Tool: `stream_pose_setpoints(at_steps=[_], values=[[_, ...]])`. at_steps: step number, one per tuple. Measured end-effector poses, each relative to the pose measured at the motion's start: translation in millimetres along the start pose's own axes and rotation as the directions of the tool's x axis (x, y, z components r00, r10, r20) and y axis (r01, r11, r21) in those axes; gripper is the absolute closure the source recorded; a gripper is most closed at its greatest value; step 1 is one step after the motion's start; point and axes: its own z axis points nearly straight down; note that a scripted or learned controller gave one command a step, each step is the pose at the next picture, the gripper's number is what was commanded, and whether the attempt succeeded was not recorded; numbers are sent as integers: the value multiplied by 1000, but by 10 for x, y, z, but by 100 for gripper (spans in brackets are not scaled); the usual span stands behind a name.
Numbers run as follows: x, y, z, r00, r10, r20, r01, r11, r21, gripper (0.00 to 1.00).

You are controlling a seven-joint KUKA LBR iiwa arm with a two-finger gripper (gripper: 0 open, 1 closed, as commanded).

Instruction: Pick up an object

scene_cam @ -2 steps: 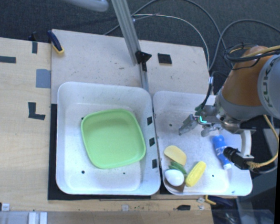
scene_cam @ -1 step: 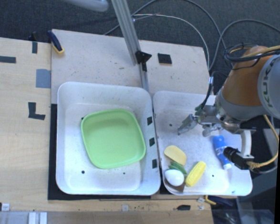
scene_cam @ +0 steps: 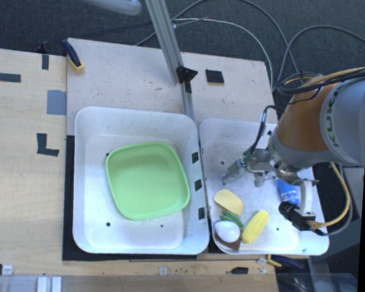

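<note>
My gripper (scene_cam: 246, 174) hangs over the middle of the right bin (scene_cam: 215, 138), open, with bare white floor between its fingers. Just below it, toward the bin's front, lies a pale yellow rounded piece (scene_cam: 228, 200) with a green scrap (scene_cam: 233, 218) at its lower side. A yellow corn cob (scene_cam: 255, 226) lies tilted to the right of that. A white egg-like object (scene_cam: 228, 230) sits in the front corner. A blue object (scene_cam: 288, 193) lies to the gripper's right, partly under the wrist.
The left bin (scene_cam: 90, 129) holds a green square plate (scene_cam: 147, 180). A metal pole (scene_cam: 171, 45) slants down to the seam between the bins. Cables loop behind the right bin. The grey and orange arm covers that bin's right side.
</note>
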Motion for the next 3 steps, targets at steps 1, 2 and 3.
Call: stream_pose_setpoints(at_steps=[1,2,3], values=[[31,-43,431,1000,0,0,0,1000,1,0],[31,-39,707,1000,0,1,0,1000,-4,0],[24,-30,589,1000,1,2,-1,1000,-7,100]])
